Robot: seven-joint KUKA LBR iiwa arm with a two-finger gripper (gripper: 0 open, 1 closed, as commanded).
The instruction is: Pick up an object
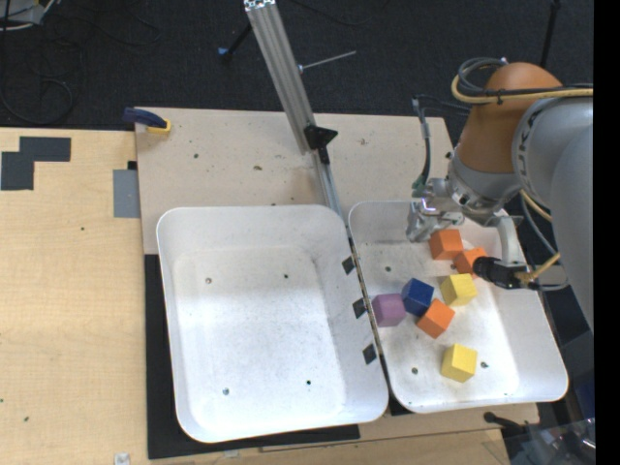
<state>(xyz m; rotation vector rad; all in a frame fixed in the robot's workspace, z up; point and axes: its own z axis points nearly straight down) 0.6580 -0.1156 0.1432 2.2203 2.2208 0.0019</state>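
Several small blocks lie in the right bin. One orange block sits near the bin's back, with a second orange block just right of it. Further forward are a yellow block, a blue block, a third orange block and a purple block. Another yellow block lies alone near the front. My gripper hangs low over the bin's back part, just above and left of the first orange block. I see nothing lifted off the bin floor.
The left bin stands beside the right one, with black clips along the shared rim. A slanted aluminium bar rises behind the bins. A cable from the wrist hangs over the right bin's right side.
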